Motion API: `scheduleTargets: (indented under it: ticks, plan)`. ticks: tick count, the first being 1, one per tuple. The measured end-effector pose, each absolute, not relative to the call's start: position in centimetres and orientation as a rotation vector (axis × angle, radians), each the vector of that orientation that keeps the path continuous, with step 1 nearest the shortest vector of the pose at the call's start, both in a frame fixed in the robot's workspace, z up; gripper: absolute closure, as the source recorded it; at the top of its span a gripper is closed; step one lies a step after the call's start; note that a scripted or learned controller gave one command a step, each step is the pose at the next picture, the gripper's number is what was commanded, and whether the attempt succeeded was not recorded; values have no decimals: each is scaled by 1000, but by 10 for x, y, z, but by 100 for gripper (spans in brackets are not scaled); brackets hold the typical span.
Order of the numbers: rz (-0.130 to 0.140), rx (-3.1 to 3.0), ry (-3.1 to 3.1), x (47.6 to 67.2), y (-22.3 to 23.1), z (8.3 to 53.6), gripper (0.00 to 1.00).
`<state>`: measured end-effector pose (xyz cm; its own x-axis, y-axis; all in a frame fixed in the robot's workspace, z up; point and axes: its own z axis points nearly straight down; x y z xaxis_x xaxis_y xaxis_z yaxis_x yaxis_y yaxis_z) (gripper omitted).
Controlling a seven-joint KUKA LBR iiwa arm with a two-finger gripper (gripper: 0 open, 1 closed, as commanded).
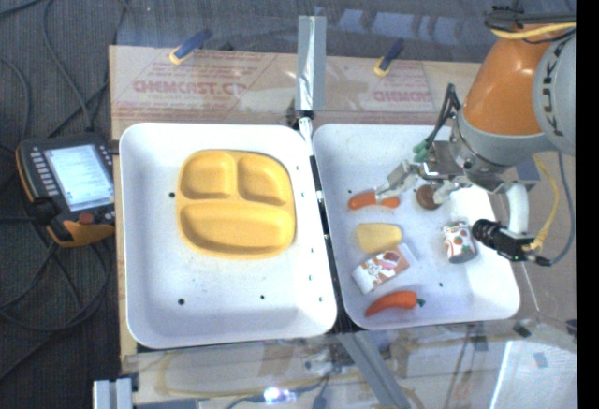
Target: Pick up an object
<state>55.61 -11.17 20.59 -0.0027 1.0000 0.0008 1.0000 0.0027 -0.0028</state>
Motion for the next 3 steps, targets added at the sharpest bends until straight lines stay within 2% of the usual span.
scheduleTargets:
  ticks: [1,2,3]
  plan:
    - [0,-2194,-2247,598,-129,93,0]
    - [3,-2154,-2286,579,-162,180,0]
    - [2,-2064,-2365,577,-213,109,0]
